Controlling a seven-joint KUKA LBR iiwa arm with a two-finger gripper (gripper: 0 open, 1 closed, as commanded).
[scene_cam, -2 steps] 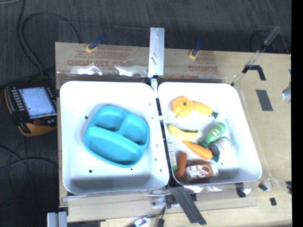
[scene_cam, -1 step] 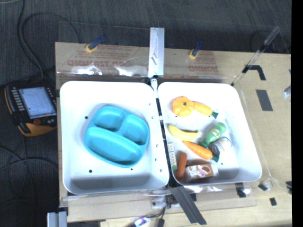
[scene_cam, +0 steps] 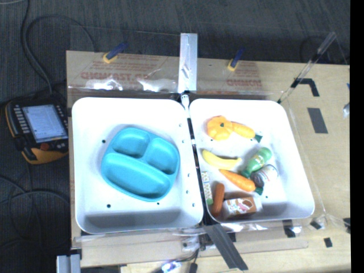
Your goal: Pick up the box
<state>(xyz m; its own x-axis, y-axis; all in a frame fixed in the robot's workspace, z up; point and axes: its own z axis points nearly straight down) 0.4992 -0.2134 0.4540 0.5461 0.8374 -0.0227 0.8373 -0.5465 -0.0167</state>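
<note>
I read the job as not begun: the box lies untouched in the right bin, down at the near edge, resting flat on its side with its printed face up. Nothing of mine is on it, so the whole pick is left: reach in from the right, come down over it, close on it and lift.

Whether I am spread or closed I cannot tell from this view.

The box is crowded. A brown sausage-like piece lies just beside it on its left, close against the bin's dividing wall. A toy carrot lies just above it, and a small can sits near the carrot's tip, with a green bottle tilted above that. Further up are a banana and a yellow-orange squash-like toy, well apart from the box.

The left bin holds a blue divided tray, which plays no part here.

I judge the near wall and the carrot leave little room on either long side, so the approach will want care.
</note>
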